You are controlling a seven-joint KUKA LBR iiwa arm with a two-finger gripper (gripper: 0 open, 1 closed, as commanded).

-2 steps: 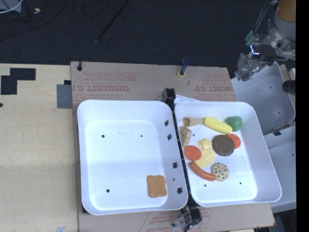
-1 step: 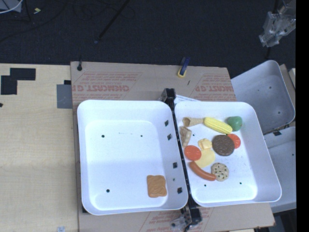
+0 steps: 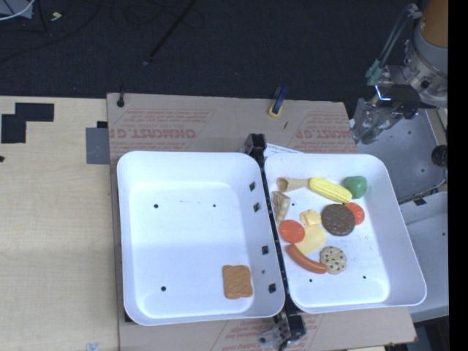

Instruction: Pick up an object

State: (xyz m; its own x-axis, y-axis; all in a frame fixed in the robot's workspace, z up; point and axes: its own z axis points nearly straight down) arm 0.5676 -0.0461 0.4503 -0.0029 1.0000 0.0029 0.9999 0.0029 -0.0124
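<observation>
The arm's two-finger gripper (image 3: pixel 368 125) hangs at the far right of the scene, beyond the far right corner of the right white bin (image 3: pixel 398 218) and above the grey bench surface. Whether it is parted or closed cannot be told from this slant, and nothing can be seen held in it.

Every object lies nearer and to the left of the gripper. In the right bin, a green rounded toy (image 3: pixel 356 186) sits closest to it, by the far right wall, touching the end of a yellow corn cob (image 3: pixel 330 189). Left of the cob lies a tan cone-shaped piece (image 3: pixel 291 183), and another tan wedge (image 3: pixel 281 204) rests against the bin's left wall. Nearer, a dark brown round patty (image 3: pixel 338 219) overlaps a red-orange slice (image 3: pixel 355 212). A pale yellow block (image 3: pixel 312 229) sits beside a red tomato slice (image 3: pixel 292 231). Nearest of all lie an orange-red sausage (image 3: pixel 306 259) and a speckled chocolate-chip cookie (image 3: pixel 333 259).

The left white bin (image 3: pixel 139 232) holds a tan square cracker (image 3: pixel 237 281) near its near right corner, well apart from the gripper.
</observation>
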